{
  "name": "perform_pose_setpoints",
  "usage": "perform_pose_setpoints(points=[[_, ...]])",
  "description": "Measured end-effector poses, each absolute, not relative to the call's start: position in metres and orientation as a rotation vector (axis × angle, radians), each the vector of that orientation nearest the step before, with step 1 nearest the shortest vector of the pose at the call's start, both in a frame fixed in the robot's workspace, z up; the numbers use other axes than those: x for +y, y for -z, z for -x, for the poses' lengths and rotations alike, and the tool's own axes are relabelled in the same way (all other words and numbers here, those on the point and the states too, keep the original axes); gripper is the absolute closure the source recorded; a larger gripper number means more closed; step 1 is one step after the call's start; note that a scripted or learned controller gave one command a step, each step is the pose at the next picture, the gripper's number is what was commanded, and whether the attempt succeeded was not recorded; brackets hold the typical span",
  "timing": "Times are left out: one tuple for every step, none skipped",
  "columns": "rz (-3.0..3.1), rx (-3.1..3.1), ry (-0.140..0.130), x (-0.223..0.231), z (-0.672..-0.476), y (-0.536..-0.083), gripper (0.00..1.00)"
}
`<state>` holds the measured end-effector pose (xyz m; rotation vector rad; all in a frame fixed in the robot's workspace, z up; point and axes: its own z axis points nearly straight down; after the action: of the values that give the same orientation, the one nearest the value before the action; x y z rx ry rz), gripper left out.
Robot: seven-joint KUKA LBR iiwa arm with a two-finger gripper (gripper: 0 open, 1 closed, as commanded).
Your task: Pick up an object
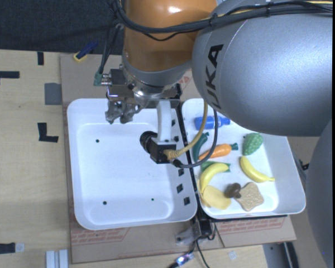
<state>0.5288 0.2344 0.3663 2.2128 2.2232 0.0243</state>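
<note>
My end effector (120, 111) hangs over the far edge of the left bin (78, 166); can't tell if it's released or clenched. Candidates banana (255, 171) and carrot (222, 149) lie in the right bin (296, 197). I'd say the whole grasp is left to do.

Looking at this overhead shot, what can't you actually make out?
Camera view:
- Blue item: its far end is hidden under the arm.
- Right bin: its back corner is covered by the arm, so anything there is unseen.
- Tool, above the left bin's back: small and dark, detail lost.
- Dark green item by the carrot: partly behind a cable, too little shows to name it.
</note>
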Motion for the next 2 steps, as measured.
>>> perform_pose_setpoints(points=[[-2.213, 2.221, -0.026, 0.233, -0.542, -0.545, 1.0], [-2.226, 2.228, 0.031, 0.233, -0.502, -0.383, 1.0]])
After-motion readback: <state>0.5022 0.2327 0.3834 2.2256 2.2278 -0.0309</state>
